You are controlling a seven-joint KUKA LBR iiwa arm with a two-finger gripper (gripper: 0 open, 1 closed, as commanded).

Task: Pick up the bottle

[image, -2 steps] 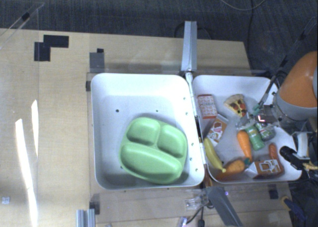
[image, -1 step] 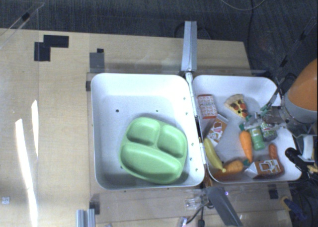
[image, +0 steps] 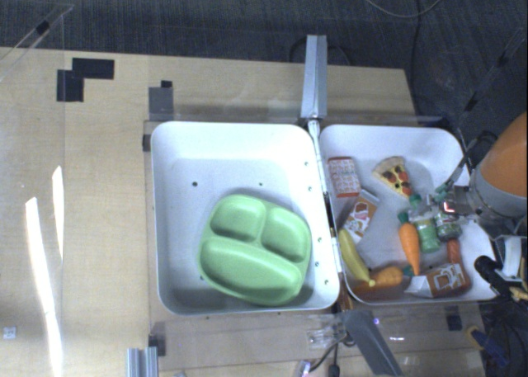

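The green plate (image: 256, 247) lies in the left bin (image: 177, 161). In the right bin (image: 371, 140), the gripper (image: 441, 206) is low over the green bottle (image: 427, 233), beside the carrot (image: 410, 245). I cannot tell how the jaws stand.

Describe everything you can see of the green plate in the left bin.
The green plate is a rounded, light green tray that looks like plastic, divided into three compartments: two small ones at the far side and one long one at the near side. It lies flat and upright in the left bin, toward the near right corner, close to the bin's right wall. Nothing lies in its compartments.
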